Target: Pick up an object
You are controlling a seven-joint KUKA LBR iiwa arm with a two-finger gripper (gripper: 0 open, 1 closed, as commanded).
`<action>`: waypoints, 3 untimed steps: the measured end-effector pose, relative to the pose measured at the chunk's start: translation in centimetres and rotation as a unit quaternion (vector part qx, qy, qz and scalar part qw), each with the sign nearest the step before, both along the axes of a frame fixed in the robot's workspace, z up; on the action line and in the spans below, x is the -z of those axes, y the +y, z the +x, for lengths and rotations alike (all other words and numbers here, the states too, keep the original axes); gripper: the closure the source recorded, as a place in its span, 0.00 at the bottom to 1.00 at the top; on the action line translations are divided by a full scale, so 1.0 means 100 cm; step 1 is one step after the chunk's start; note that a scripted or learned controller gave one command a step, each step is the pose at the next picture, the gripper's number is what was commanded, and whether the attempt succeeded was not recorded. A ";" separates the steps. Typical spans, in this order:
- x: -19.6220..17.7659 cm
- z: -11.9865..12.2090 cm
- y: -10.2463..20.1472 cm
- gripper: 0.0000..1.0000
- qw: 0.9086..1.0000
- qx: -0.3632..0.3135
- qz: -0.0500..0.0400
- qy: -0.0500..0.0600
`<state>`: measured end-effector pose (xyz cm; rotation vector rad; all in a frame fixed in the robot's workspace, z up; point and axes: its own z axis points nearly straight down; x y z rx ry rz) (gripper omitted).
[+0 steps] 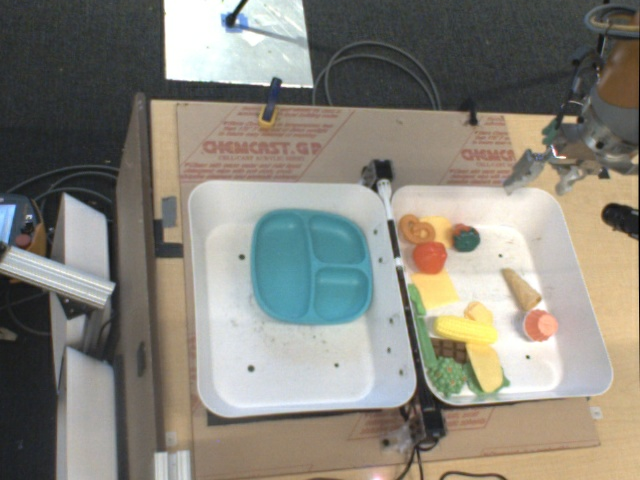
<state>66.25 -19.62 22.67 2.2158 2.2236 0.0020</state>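
Note:
My gripper [543, 176] hangs at the far right, over the back rim of the right bin [575, 268] near its far corner. Its two fingers stand apart, open, with nothing between them. Toy food lies in the right bin: a pretzel [417, 230], a red tomato [430, 257], a red and green fruit [464, 236], a yellow cheese slice [435, 290], an ice-cream cone [521, 288], a pink-orange piece [540, 325], a corn cob [465, 329] and a yellow piece [487, 368]. All of it sits well in front of the gripper.
The left bin [220, 298] holds a teal divided plate [310, 266]. A chocolate bar [450, 350] and green peas [447, 374] lie by the right bin's near-left corner. Cables loop behind the bins on the cardboard [300, 143].

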 end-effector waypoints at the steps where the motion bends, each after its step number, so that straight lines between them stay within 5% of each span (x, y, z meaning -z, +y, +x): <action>1: 0.150 -0.033 -0.010 0.00 1.000 0.002 0.001 0.005; 2: 0.143 -0.095 -0.011 0.00 1.000 0.002 0.001 0.003; 3: 0.131 -0.090 -0.010 1.00 1.000 0.001 0.000 -0.001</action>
